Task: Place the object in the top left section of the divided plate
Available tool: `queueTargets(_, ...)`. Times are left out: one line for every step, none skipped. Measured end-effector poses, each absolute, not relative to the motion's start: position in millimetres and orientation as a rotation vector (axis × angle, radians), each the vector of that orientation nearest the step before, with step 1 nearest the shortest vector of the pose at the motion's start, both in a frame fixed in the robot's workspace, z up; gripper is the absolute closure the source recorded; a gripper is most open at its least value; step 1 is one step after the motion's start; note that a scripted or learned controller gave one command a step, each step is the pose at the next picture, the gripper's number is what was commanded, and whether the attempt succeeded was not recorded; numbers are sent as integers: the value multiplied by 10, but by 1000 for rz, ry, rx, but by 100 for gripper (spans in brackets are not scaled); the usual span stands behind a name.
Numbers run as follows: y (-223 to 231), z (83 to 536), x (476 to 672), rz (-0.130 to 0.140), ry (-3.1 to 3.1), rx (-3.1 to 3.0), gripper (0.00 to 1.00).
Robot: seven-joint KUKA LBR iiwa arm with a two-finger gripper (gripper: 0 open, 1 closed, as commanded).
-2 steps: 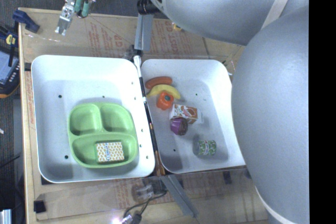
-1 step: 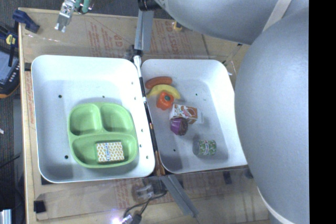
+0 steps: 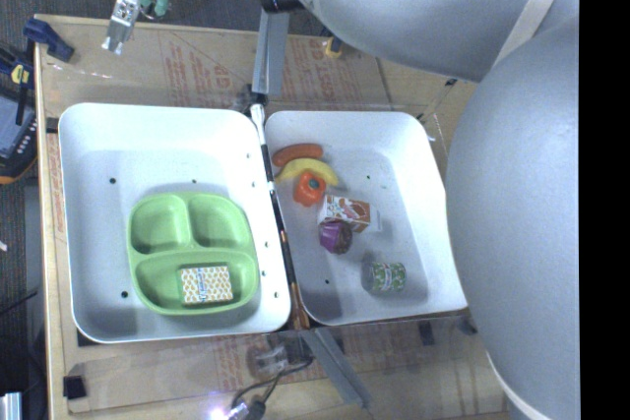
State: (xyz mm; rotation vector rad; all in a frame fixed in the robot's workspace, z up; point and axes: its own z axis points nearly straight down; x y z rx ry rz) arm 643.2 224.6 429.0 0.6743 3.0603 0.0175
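Camera view: claw [image 3: 120, 27] parked high over the desk's far left corner, can't tell its state. Green divided plate [image 3: 194, 253] in left bin [image 3: 89, 143]; patterned packet [image 3: 206, 284] sits in bottom section, top-left section unfilled. Placement not done.

The plate [image 3: 194, 252] sits in the left bin [image 3: 89, 211], with a packet [image 3: 206, 283] in its near section. The right bin [image 3: 413, 211] holds a sausage [image 3: 297, 153], banana [image 3: 305, 171], carton [image 3: 348, 210] and can [image 3: 386, 276].
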Motion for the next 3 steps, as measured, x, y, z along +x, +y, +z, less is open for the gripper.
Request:
queueTargets(2264,4399,6432,22,3060,668,100)
queueTargets(2266,4398,6432,22,3060,667,0)
queueTargets(2281,4509,6433,27,3059,662,100)
